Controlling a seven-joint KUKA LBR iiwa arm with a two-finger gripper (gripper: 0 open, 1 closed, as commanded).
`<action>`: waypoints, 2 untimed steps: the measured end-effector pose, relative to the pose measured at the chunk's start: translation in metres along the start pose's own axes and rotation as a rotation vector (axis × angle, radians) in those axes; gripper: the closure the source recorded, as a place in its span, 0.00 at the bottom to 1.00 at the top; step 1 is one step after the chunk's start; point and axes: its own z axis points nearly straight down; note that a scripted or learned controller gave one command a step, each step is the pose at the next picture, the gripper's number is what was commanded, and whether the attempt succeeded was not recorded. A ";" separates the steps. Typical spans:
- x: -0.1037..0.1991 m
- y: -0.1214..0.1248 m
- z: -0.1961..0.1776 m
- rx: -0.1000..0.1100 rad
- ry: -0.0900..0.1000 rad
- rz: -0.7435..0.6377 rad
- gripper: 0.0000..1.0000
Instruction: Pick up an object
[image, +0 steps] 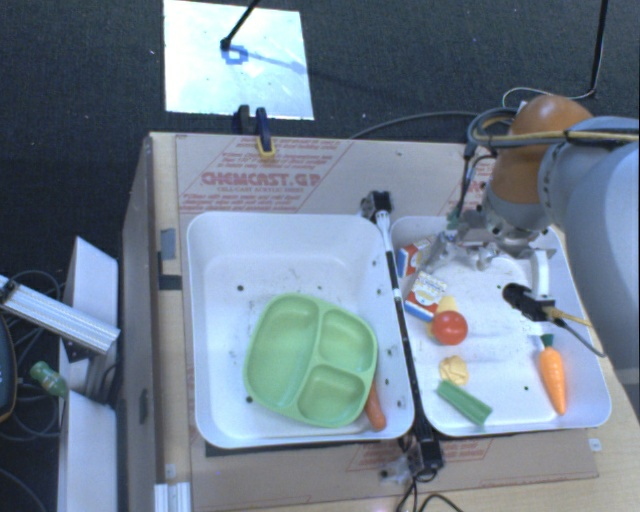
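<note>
My gripper (466, 248) hangs low over the back of the right bin (590, 400), just right of a small red and blue box (407, 260). A white snack packet (426, 293) lies in front of the gripper, with a red tomato (450, 327) a little nearer the camera. Toward the front of the bin lie a yellow toy piece (453, 370) and a green strip (463, 402), and an orange carrot (553, 379) lies at the right. Nothing is visibly held.
The left bin (215, 300) holds a green divided plate (312, 360) and a small orange sausage-shaped toy (375, 412) by its front right corner. A black-tipped rod (390, 265) lies along the wall between the bins. A blue clamp (262, 128) stands at the bench's far edge.
</note>
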 end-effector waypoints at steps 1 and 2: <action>0.000 0.000 0.000 0.000 0.000 -0.001 0.00; 0.004 0.000 0.000 0.001 -0.004 0.001 0.00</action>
